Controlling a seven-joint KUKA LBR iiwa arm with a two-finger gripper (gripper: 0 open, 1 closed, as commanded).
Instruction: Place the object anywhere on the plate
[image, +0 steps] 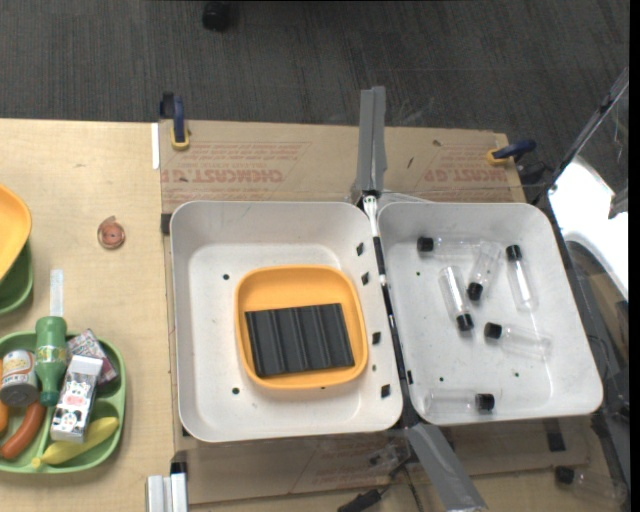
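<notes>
You'll find the clear plastic black-capped tubes (478, 293) hard to outline; a ribbed dark grey slab (299, 338) rests on the square orange plate (252, 295).

Robotics lab setup. 2 shallow white bins (190, 300) sat side by side on a cardboard sheet (260, 170) held by clamps (176, 122) to a wooden table (80, 170). Clear capped vials (455, 295) lay scattered in the right bin. Toy food filled a green tray (60, 400). Grey carpet (300, 50) lay beyond.
</notes>
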